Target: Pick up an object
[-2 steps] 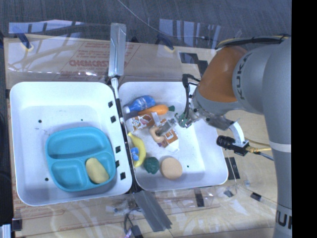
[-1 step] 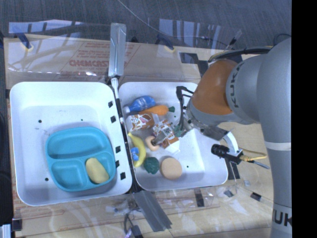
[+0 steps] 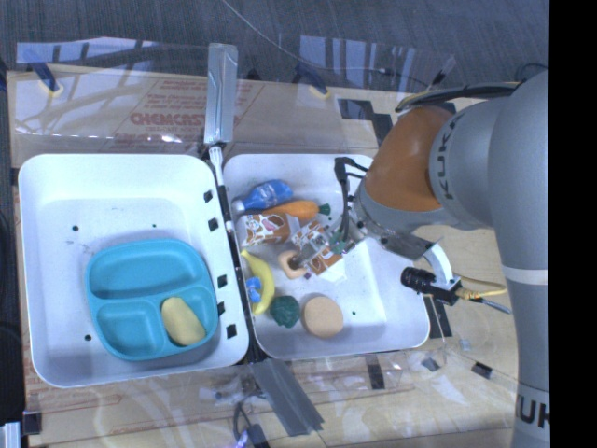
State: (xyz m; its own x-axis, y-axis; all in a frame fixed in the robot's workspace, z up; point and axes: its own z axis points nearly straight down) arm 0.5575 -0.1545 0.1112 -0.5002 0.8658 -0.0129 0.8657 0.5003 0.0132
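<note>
Nearest you, along the right white bin's (image 3: 410, 329) front wall: one round tan biscuit-like disc (image 3: 323, 315), one dark green lump (image 3: 285, 311) and one yellow banana (image 3: 259, 283) against the divider. Behind them sit one orange carrot-shaped toy (image 3: 297, 210), one blue crumpled packet (image 3: 264, 195) and a brown-and-white printed packet (image 3: 300, 243). Your end effector (image 3: 328, 244) sits low at mid-bin, right over that printed packet, which lies just to its left, long axis roughly along the bin's width. I can't tell if it's clenched or released; the wrist hides it. Likely target: that packet. Left white bin (image 3: 56, 185): one teal divided tray (image 3: 140, 273) carrying one yellow lemon-like piece (image 3: 183, 320).
</note>
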